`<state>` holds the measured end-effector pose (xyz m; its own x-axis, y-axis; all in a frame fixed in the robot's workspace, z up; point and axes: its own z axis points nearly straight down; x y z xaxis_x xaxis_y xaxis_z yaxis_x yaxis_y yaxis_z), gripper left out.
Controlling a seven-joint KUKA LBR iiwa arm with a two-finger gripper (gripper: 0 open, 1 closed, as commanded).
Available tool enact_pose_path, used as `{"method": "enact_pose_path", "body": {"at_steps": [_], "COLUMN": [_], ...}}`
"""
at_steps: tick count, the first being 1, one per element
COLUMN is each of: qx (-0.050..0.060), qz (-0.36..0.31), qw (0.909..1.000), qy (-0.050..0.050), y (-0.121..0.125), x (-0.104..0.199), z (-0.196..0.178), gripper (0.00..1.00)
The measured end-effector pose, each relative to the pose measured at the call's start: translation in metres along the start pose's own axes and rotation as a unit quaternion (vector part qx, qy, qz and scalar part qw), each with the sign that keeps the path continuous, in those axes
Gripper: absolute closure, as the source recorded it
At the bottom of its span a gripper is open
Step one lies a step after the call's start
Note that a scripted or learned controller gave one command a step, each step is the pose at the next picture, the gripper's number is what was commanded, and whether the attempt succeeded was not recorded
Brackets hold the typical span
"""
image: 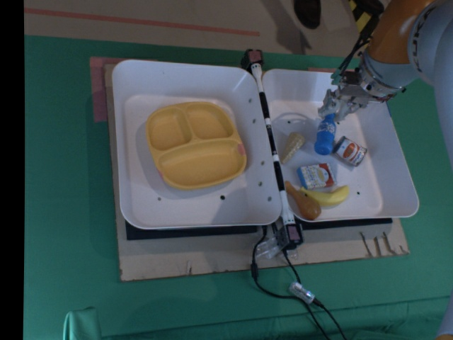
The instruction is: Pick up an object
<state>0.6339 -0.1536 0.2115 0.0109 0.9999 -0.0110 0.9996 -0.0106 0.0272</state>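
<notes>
Camera view, looking down at a slant on a desk (64, 190) covered in green cloth.

Claw (338, 112): at the end of the grey arm (407, 34) with its orange band, reaching in from the right over the far part of the right bin (396, 154). Whether its fingers are spread or pressed together cannot be told; nothing is seen pinched between them.

Blue bottle (325, 134): directly below the claw, its white cap end just at the fingertips; contact cannot be confirmed. It lies tilted on the bin floor.

Small can (350, 151): just right of the bottle, nearer the camera than the claw, on its side.

Cone (292, 146): left of the claw, near the divider between the bins.

Small carton (316, 175): nearer the camera than the bottle, well apart from the claw.

Banana (329, 195): just beyond the carton toward the camera, touching a brown pear-shaped item (304, 202) at the bin's near left corner.

Left bin (131, 190): well to the claw's left, holding a yellow divided plate (196, 144) with three compartments.

Cables (283, 275): on the desk at the near end of the divider.
</notes>
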Motion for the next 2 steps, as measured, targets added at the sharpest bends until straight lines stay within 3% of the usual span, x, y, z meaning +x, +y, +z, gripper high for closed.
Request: {"method": "enact_pose_path", "body": {"at_steps": [1,2], "qx": [0.007,0.007], "qz": [-0.003,-0.003], "qw": [1.0000,1.0000], "qy": [0.002,0.005], "y": [0.013,0.019], "x": [0.002,0.090], "z": [-0.131,-0.196], "gripper": [1.00,1.00]}}
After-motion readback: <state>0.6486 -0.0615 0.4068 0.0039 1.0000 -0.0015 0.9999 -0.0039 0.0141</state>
